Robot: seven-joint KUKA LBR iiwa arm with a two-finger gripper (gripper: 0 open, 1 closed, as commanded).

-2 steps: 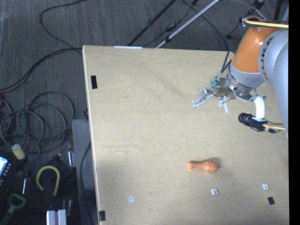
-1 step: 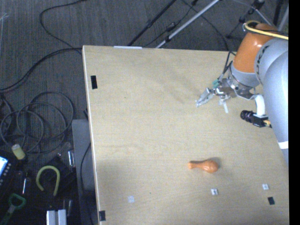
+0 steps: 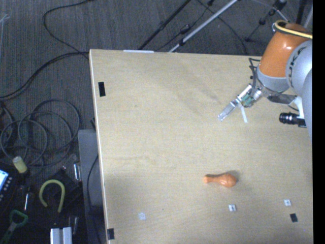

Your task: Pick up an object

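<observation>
A small orange object [image 3: 221, 180], pear-shaped with a narrow neck pointing left, lies on the pale wooden board [image 3: 162, 136] toward the lower right. My gripper [image 3: 232, 117] hangs at the right side of the board, well above and slightly right of the orange object in the view. Its two thin fingers [image 3: 225, 114] are spread apart, with nothing between them. The grey arm with its orange band [image 3: 278, 55] comes in from the upper right.
Small square markers [image 3: 232, 207] dot the board's lower right, and a black tag [image 3: 101, 89] sits near its left edge. Cables [image 3: 40, 131] and tools lie on the floor at left. Stand legs [image 3: 213, 14] cross the carpet behind the board.
</observation>
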